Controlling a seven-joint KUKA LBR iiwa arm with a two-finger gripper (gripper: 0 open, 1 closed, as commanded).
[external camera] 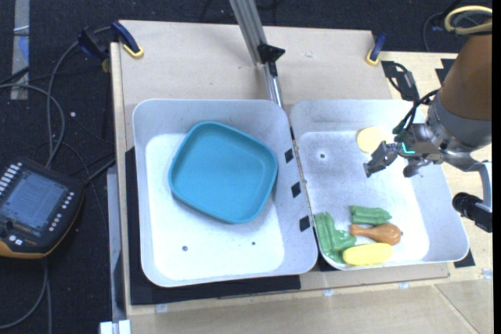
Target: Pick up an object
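My gripper (398, 161) hangs over the right bin (329, 129), its two dark fingers spread apart with nothing between them. A pale yellow round piece (369, 139) lies just up and left of it. Near the bin's front edge lie a green toy (333, 236), a green bean-like piece (369, 213), a brown drumstick (378, 231) and a yellow piece (367, 253), all well below the gripper.
A blue square plate (224, 171) rests in the left bin (156, 262). A slanted metal pole (244, 0) rises from the divider between the bins. A teach pendant (31, 207) lies on the floor at left.
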